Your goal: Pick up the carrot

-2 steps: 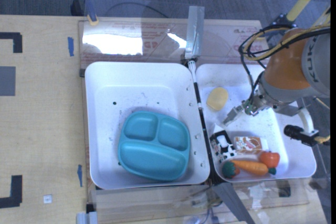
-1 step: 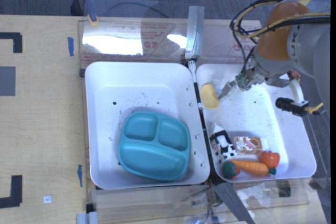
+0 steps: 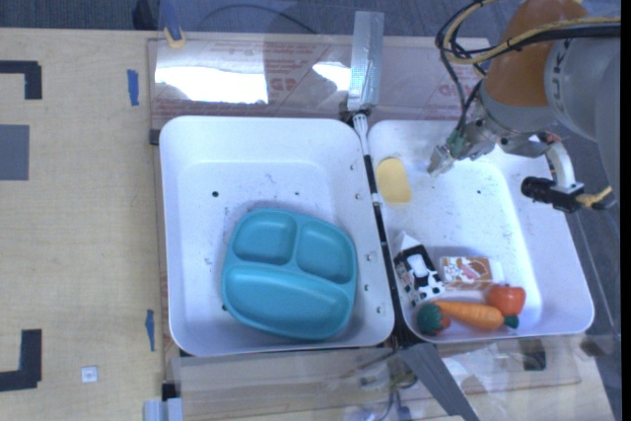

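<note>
Orange and tapered, the plastic carrot with a green leafy end (image 3: 466,314) lies flat near the right white bin (image 3: 552,246)'s six o'clock edge, its green end pointing toward nine o'clock. It is untouched, so the task looks to be at the approach step. The claw (image 3: 452,153) hangs over the bin's twelve o'clock area, well apart from the carrot; whether it is wide or narrow cannot be told, and nothing shows in its grip.

The next move would call for carrying the claw toward six o'clock until it stands over the carrot's middle, turning the wrist so the grip crosses the carrot's narrow width, then descending. The crowding is the likely trouble: a red tomato-like toy (image 3: 507,299) touches the carrot's thick end at about two o'clock of it, a small printed snack packet (image 3: 464,270) lies just beside it at twelve o'clock, and a black-and-white toy (image 3: 418,273) sits near its green end at about eleven o'clock. A careless descent could catch a neighbour instead.

A pale yellow rounded block (image 3: 393,179) rests alone near the bin's ten o'clock corner, close to the divider.

The left white bin (image 3: 187,173) holds a teal plastic divided plate with three compartments (image 3: 290,274), lying toward its six o'clock side, the compartments bare. Both bins sit on the light wooden table (image 3: 74,232).
</note>
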`<state>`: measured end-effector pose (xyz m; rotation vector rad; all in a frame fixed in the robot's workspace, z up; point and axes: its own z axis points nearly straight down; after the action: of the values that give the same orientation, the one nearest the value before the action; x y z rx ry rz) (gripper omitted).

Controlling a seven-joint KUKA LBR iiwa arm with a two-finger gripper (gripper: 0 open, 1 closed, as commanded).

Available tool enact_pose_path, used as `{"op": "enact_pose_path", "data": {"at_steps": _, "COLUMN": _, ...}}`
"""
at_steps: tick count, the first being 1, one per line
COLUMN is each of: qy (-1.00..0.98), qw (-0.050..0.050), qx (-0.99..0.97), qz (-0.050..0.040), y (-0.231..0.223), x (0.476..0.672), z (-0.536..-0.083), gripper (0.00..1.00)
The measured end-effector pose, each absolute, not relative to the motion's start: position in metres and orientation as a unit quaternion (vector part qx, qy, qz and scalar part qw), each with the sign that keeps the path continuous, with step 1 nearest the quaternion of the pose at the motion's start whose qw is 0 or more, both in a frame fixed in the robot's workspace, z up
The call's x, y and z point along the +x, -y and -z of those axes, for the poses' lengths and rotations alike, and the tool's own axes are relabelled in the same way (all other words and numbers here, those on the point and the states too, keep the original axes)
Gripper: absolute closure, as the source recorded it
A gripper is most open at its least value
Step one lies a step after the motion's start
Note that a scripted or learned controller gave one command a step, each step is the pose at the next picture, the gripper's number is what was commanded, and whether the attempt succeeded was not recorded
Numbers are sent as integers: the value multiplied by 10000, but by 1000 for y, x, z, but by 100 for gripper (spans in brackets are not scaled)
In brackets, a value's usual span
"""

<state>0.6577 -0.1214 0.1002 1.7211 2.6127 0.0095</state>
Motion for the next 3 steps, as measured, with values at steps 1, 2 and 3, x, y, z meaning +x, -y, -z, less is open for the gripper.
{"op": "enact_pose_path", "data": {"at_steps": 1, "qy": -7692, "qw": 38, "qx": 6390, "qz": -22, "y": 74, "x": 669, "z": -188, "gripper": 100}}
{"op": "enact_pose_path", "data": {"at_steps": 2, "qy": -6930, "qw": -29, "qx": 7210, "qz": 22, "y": 120, "x": 631, "z": -95, "gripper": 100}}
{"op": "enact_pose_path", "data": {"at_steps": 3, "qy": -7370, "qw": -5, "qx": 6759, "qz": 5, "y": 147, "x": 570, "z": -110, "gripper": 100}}
